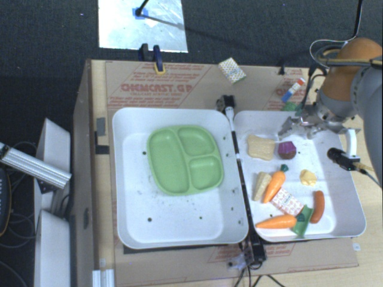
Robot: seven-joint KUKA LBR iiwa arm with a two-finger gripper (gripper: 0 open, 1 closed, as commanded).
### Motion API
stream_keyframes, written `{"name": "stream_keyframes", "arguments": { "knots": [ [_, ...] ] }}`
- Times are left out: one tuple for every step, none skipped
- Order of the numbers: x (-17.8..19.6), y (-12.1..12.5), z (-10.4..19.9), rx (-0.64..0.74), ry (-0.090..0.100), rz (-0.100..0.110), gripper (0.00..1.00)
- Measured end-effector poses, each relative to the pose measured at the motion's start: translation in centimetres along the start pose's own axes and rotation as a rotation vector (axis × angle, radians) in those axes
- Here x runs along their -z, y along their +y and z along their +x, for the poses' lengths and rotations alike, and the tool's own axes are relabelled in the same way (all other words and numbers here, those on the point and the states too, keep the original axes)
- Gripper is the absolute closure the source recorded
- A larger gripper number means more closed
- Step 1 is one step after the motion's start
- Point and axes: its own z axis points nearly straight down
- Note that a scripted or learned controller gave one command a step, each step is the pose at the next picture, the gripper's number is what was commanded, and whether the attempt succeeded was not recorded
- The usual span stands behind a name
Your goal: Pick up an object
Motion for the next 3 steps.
{"name": "stream_keyframes", "arguments": {
  "knots": [
    [0.0, 0.0, 1.2, 0.001, 0.000, 0.001, 0.00],
    [0.0, 0.0, 2.6, 0.002, 0.000, 0.000, 0.00],
    [0.0, 0.0, -1.3, 0.000, 0.004, 0.002, 0.00]
  ]
}}
